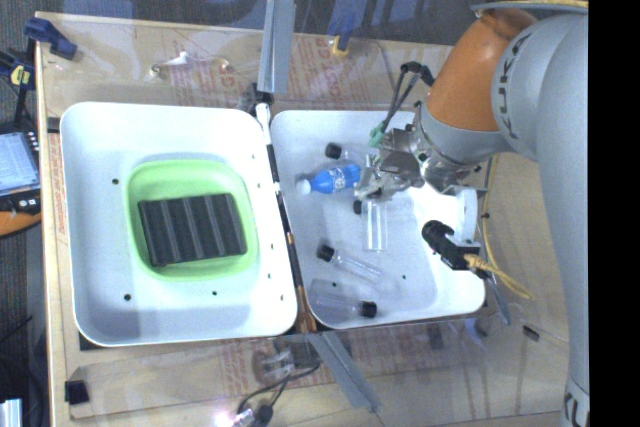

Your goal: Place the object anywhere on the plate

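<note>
The end effector (385, 177) is seen low over the right bin (440, 290), just beside a blue-labelled bottle (330, 180); whether its fingers are spread cannot be told. The green plate (190, 177), bearing a dark ridged insert (190, 227), lies in the left bin (90, 130).

Robotics lab: KUKA arm (520, 85), bench (150, 65) (plywood), white bins (90, 145).
</note>
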Robot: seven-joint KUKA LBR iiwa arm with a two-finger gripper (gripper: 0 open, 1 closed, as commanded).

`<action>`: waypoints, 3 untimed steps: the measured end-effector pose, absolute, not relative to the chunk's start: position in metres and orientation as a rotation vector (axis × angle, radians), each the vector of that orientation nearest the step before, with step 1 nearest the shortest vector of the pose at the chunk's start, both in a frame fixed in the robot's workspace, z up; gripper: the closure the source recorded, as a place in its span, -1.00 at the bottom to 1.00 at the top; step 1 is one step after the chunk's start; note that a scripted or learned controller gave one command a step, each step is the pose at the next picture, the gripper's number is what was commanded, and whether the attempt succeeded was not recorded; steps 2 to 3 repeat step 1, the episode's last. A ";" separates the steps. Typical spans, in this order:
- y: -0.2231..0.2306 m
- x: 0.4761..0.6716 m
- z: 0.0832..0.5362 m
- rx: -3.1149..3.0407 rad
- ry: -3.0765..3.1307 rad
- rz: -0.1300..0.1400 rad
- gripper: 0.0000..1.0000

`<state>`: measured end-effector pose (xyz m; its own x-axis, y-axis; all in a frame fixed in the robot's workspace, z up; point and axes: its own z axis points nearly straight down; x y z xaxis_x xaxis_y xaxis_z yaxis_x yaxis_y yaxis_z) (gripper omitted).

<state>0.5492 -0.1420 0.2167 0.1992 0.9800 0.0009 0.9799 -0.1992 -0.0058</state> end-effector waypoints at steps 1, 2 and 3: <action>-0.142 0.549 0.217 -2.429 -1.985 0.005 -1.00; -0.142 0.549 0.217 -2.429 -1.985 0.005 -1.00; -0.142 0.549 0.217 -2.429 -1.985 0.005 -1.00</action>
